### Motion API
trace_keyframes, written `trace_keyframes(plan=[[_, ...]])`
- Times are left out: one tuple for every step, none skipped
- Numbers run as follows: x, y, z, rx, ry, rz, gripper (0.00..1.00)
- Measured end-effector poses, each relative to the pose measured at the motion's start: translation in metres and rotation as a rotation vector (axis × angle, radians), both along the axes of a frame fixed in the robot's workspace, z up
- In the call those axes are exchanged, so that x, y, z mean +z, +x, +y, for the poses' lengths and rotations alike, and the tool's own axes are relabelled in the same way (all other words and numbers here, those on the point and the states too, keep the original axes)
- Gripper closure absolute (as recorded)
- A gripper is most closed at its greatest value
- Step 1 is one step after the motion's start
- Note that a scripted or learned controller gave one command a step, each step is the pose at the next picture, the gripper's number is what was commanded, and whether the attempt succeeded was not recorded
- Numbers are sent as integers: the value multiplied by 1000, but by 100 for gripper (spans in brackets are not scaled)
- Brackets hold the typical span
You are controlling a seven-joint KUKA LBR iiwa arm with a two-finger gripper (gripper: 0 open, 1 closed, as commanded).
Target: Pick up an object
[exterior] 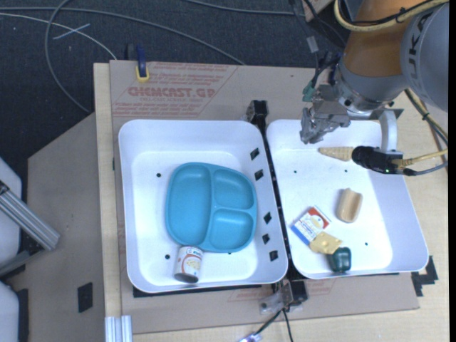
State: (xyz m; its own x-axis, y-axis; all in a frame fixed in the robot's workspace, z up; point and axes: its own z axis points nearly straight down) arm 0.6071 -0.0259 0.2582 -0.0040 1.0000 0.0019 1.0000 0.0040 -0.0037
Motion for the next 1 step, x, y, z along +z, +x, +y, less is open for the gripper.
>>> trace_keyframes(plan=[[-18,-10,45,-1,-1,0,100]])
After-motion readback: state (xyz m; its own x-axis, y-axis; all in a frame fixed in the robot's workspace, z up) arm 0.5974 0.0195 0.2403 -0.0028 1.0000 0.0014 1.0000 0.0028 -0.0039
